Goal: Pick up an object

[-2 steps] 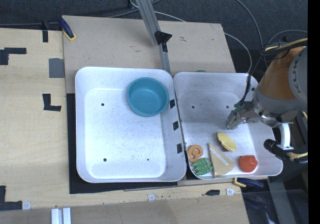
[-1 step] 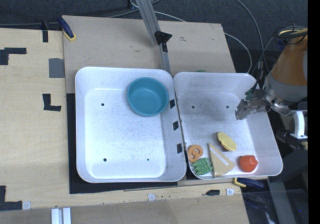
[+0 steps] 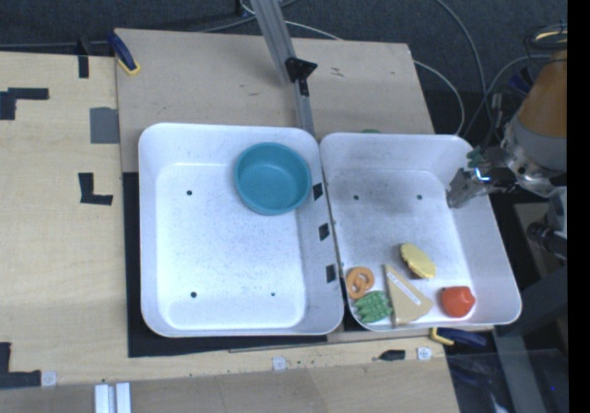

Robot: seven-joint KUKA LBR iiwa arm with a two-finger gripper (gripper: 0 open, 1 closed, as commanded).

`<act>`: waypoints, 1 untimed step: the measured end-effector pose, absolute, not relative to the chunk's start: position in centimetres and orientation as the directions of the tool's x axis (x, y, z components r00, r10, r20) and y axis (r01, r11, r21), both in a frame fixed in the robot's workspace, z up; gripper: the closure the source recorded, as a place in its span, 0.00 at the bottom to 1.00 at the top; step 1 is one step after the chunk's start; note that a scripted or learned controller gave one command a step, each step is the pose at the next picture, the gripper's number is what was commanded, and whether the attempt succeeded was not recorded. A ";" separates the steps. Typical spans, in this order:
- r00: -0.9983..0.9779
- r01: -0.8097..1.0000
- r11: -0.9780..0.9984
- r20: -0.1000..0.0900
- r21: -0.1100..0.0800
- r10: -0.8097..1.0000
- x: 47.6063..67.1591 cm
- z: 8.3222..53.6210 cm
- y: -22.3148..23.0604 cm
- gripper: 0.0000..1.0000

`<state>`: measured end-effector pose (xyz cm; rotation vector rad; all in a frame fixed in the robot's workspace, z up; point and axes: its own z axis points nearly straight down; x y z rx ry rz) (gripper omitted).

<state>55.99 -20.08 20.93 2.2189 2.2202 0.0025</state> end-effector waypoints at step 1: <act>-0.005 1.000 0.005 0.001 0.000 1.000 58.5 20.7 -15.7 1.00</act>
